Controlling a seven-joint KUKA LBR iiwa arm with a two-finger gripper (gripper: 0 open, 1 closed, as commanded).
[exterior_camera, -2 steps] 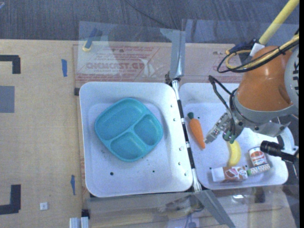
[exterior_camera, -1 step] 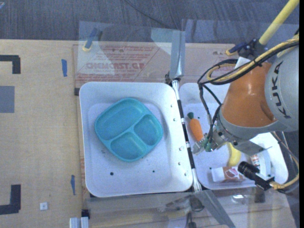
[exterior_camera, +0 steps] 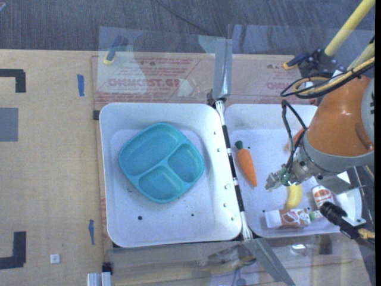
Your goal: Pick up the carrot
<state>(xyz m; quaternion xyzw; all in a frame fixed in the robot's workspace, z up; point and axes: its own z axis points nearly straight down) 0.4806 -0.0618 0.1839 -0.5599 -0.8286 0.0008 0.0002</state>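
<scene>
Approach step, by my reading: the claw (exterior_camera: pixel 275 181), its opening impossible to tell, hovers just right of the untouched carrot (exterior_camera: pixel 246 165) and must next shift left over it.

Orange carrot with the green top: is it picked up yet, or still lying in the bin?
Not picked up. The orange carrot lies flat in the right white bin, green end toward the far side; the gripper sits beside it, apart.
</scene>
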